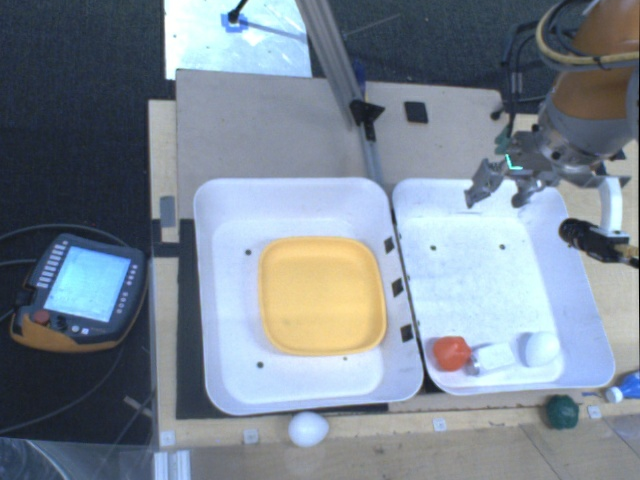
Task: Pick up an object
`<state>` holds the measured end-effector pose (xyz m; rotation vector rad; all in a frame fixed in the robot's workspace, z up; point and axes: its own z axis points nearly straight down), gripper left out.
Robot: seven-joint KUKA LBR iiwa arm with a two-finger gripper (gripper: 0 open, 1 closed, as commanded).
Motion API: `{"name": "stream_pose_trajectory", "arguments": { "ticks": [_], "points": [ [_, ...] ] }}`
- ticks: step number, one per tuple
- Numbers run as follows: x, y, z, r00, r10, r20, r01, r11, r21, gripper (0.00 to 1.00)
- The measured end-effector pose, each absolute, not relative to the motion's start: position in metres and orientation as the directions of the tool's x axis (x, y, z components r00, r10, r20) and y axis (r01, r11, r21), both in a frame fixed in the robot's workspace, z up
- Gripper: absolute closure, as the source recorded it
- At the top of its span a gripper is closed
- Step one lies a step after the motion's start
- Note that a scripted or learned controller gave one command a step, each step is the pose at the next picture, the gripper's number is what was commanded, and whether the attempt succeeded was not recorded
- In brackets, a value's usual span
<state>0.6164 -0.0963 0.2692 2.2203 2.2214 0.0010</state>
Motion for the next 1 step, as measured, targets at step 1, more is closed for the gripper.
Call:
{"name": "stream_pose_trajectory", "arguments": {
  "ticks": [1],
  "points": [
    [0.6165, -0.0963, 0.2692, -0.001, 1.0, 0.0, 1.0, 0.001, 0.001, 0.0]
  ]
}}
